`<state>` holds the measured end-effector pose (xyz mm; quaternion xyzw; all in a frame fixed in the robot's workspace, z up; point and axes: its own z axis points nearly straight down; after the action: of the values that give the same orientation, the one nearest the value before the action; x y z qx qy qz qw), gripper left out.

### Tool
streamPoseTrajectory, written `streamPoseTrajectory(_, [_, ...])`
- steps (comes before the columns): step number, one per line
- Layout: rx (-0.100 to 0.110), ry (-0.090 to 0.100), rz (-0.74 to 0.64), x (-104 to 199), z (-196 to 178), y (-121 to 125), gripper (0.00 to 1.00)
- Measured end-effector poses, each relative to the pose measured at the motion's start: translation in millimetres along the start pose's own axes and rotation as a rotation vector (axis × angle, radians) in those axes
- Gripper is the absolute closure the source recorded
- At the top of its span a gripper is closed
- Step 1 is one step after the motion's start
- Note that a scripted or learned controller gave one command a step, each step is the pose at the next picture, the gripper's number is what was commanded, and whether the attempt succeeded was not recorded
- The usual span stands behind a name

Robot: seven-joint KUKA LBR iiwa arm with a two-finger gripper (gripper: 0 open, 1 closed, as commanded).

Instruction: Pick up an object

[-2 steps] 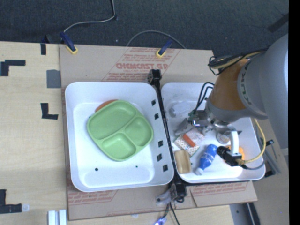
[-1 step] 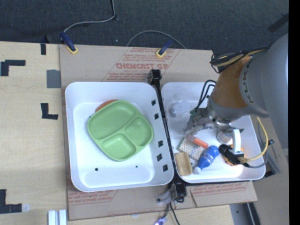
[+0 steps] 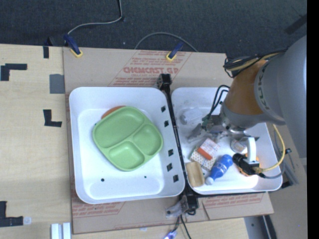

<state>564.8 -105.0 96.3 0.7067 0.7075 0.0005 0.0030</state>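
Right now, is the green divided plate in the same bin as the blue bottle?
No, the green divided plate lies in the left-hand bin, the blue bottle in the right-hand bin.

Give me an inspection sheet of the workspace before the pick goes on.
Surface: wooden bench under a cardboard sheet, bearing the left bin and right bin.
Job's things: right bin holds a blue bottle, red-and-white packet, tan block and clear plastic piece; left bin holds a green divided plate over an orange thing.
Clutter: black tape marks on the bench.
Grippers: tool over the right bin, between the clear plastic piece and the packet.
Cables: black cable on the floor; yellow clamps at the sheet's far edge.
Surroundings: dark floor.
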Motion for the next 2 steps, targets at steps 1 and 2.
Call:
streamPoseTrajectory(1, [-0.002,0.001,0.000,-2.8,9.2,-48.4,0.00])
streamPoseTrajectory(2, [-0.004,0.000,0.000,-5.3,9.0,-78.4,0.00])
